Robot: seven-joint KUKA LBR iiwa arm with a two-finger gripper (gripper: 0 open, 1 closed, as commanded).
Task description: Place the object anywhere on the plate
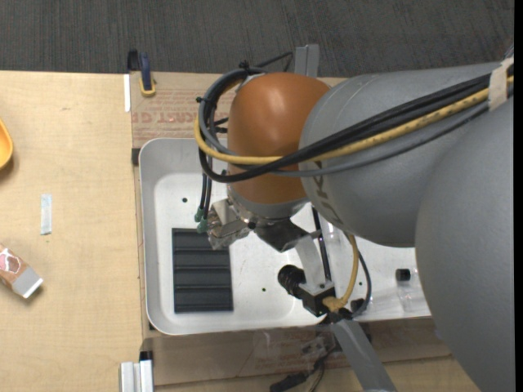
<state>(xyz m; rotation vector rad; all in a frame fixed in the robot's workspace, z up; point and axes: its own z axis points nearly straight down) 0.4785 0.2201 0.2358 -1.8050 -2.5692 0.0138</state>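
The arm (392, 137) enters from the right and covers most of the upper and right part of the camera view. Its orange band (270, 137) sits above the wrist, with black and yellow cables (245, 160) looped around it.

The gripper (219, 229) hangs over the left half of a white bin (155, 219). Its metal end appears at the upper right corner of a dark ribbed block (201, 272). Whether it touches the block cannot be told from this angle. Whether the gripper is open or closed cannot be told either, as the wrist hides its working end. Nothing is seen held in it.

The dark ribbed block is the only large item in the bin. It lies flat on the bin floor, near the left wall, with its long side running toward the front rim. Its ridges run across its width. A small black piece (402, 276) lies on the white floor far to the right, well apart from the block.

The bin rests on a sheet of cardboard (172, 109) with red print. A blue clamp (145, 73) stands at the cardboard's upper left corner.

On the tan bench (73, 137) to the left of the bin:
- An orange rim (3, 147) shows at the left edge.
- A small grey strip (46, 215) lies below it.
- A red, white and grey item (18, 273) lies near the lower left edge.
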